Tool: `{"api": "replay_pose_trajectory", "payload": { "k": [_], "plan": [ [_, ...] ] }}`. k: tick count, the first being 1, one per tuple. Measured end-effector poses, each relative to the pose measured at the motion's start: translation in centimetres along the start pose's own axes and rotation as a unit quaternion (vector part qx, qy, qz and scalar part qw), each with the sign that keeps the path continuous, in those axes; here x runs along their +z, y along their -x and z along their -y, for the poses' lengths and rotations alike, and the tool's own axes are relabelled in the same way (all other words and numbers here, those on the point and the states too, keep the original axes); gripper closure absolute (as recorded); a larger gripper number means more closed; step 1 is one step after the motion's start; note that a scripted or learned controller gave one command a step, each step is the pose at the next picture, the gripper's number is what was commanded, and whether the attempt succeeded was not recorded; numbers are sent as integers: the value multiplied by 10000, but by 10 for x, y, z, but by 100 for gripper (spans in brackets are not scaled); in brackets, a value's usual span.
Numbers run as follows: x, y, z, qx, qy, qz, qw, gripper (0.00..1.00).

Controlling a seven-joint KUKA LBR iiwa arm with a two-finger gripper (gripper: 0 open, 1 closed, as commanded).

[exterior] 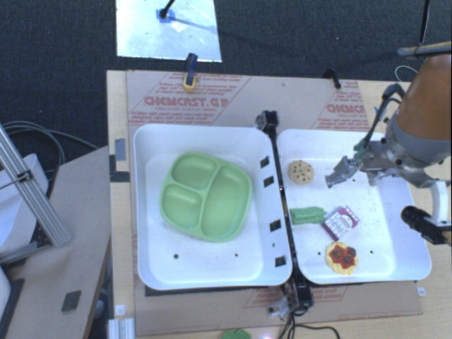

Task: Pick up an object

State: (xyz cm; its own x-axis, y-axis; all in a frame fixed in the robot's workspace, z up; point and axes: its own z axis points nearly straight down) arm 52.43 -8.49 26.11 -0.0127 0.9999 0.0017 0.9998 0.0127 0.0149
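The right bin (402, 260) holds several small items. A round tan cookie (301, 171) lies near its left wall, with a green oblong piece (307, 215) below it. Right of the green piece is a dark red packet (340, 222), and a yellow and red pizza toy (342, 257) lies nearest the front. My gripper (341, 173) hangs over the upper middle of this bin, just right of the cookie and above the packet. It points down and to the left. I see nothing carried under it.
The left bin (152, 260) holds a light green divided plate (206, 196). A black hinge strip (277, 203) runs between the two bins. The grey arm (424, 119) with its orange band covers the right bin's far right corner. Cardboard lies under both bins.
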Motion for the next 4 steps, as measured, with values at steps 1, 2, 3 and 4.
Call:
{"api": "replay_pose_trajectory", "payload": {
  "k": [1, 2, 3, 4],
  "plan": [
    [73, 48, 26, 82, -92, 12, 9999, 0],
    [178, 86, -5, 68, -46, 2, 10000, 0],
    [163, 85, -6, 53, -8, 18, 10000, 100],
    [163, 85, -6, 54, -11, 16, 10000, 0]
  ]
}}
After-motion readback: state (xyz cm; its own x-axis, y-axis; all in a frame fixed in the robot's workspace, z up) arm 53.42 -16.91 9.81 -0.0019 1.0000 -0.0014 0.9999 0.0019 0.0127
